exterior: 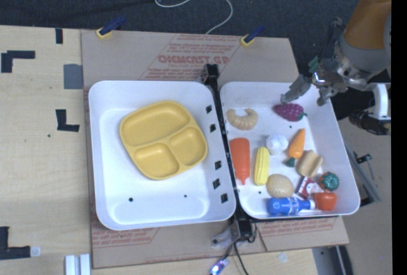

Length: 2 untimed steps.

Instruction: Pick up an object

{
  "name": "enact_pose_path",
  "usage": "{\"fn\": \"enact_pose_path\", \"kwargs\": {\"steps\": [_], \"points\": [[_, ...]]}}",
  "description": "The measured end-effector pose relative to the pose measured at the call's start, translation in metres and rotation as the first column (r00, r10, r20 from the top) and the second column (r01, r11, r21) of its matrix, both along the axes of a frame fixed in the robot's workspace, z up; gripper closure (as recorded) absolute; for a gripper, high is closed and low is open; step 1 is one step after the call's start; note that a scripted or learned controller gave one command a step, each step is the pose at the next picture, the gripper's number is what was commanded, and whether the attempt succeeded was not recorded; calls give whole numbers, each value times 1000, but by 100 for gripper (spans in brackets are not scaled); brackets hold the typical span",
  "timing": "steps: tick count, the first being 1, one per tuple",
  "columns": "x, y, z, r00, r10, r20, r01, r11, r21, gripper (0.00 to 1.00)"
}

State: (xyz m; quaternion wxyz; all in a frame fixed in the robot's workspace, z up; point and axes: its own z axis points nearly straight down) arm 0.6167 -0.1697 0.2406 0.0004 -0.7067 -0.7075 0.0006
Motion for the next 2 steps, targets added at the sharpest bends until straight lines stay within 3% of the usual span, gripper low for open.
{"fn": "enact_pose_path", "kwargs": {"steps": [1,2], "points": [[-50,35,102,1000,3,10,-3,1000,0,0],[-110,37,88,1000,-2,-3,2,1000,2,0]]}}
